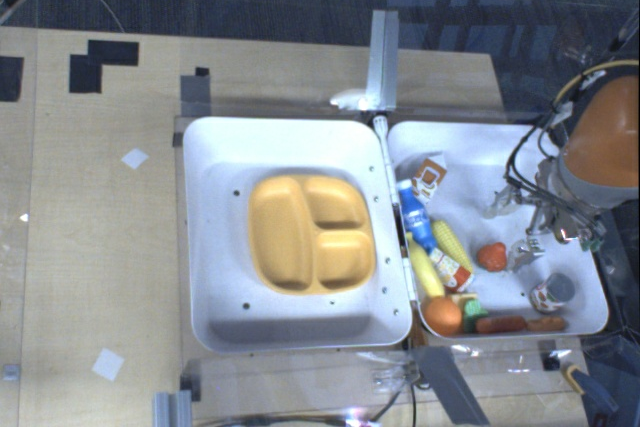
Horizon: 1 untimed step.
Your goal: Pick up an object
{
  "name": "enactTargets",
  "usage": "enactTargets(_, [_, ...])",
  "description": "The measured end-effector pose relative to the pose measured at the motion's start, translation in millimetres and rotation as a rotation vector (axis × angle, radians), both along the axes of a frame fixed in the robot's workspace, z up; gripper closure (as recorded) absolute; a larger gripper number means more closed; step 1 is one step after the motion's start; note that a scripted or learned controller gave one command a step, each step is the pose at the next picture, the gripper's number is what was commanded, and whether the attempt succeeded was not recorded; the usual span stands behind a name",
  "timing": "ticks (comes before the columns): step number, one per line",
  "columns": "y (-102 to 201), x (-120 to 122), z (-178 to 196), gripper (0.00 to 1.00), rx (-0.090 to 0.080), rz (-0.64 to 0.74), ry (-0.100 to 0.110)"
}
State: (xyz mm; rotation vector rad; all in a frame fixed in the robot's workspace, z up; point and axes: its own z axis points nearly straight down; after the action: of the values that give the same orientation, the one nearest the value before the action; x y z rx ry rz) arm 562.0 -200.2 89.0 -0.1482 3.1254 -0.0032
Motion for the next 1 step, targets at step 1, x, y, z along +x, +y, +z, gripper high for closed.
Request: enactTargets(1, [66.6, -48.6, 1.5, 0.0, 0.001, 0.053, -0.002])
